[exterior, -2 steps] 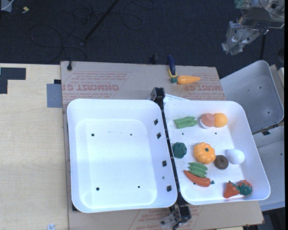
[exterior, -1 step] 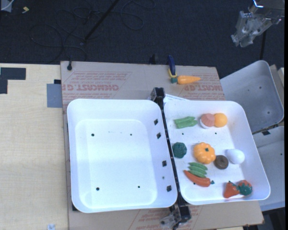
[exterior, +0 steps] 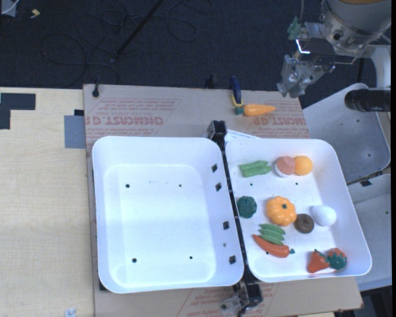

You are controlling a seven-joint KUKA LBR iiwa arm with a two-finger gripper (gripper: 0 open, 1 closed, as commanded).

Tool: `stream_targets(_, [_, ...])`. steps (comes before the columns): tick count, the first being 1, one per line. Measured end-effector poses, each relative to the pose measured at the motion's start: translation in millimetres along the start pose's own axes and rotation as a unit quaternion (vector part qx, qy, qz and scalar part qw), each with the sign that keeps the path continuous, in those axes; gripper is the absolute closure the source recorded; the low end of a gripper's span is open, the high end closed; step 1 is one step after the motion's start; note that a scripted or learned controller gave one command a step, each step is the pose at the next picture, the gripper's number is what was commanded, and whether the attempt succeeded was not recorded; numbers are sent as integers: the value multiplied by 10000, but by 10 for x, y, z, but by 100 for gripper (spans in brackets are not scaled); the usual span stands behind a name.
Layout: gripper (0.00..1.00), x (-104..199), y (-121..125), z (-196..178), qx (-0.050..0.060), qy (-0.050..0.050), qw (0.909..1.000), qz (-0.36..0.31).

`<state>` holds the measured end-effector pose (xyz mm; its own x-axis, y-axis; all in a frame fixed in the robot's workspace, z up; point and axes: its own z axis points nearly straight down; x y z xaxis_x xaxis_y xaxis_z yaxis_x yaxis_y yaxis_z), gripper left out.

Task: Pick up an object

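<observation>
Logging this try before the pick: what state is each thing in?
gripper: raised beyond the bins, nothing between its fingers
carrot: lying on the board outside the bins
pumpkin: resting in the right bin
white egg: resting beside the brown piece

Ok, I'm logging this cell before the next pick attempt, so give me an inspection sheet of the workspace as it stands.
Surface: brown board bearing two white bins, left bin and right bin.
Job's things: in the right bin, green bean pod, orange, broccoli, pumpkin, white egg, brown round piece, carrot, strawberry.
Clutter: toy carrot lying on the board behind the bins.
Grippers: gripper raised beyond the right bin's far edge; finger state unclear.
Cables: black cables on the dark floor.
Surroundings: light wooden table at left.
</observation>
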<state>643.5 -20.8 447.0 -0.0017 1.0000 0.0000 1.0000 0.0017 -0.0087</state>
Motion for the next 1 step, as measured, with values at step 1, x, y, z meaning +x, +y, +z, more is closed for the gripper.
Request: stream_targets(1, [100, -56, -5, -966, -79, -5, 10000, -17])
